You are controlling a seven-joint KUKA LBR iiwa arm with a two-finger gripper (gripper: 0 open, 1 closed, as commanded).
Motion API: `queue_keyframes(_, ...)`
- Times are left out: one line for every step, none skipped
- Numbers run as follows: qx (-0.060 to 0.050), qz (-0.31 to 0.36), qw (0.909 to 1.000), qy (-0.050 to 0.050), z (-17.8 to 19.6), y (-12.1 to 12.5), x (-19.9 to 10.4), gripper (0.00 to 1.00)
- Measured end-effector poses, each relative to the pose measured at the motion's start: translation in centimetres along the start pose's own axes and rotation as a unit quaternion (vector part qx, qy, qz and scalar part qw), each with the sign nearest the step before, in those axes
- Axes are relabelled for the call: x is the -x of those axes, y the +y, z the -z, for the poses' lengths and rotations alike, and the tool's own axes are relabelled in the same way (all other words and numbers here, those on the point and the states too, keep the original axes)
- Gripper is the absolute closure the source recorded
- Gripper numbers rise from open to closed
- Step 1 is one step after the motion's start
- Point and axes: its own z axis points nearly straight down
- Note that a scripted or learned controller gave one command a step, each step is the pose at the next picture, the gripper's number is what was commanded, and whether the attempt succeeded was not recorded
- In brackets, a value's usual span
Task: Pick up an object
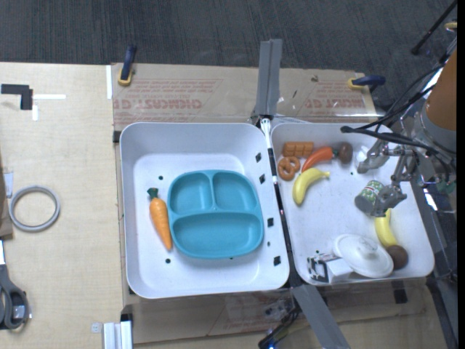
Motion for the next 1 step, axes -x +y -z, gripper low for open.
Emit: queue_keyframes(0.000,0.064,0.9979,-0.001,-8.68,1.70,11.83,0.00)
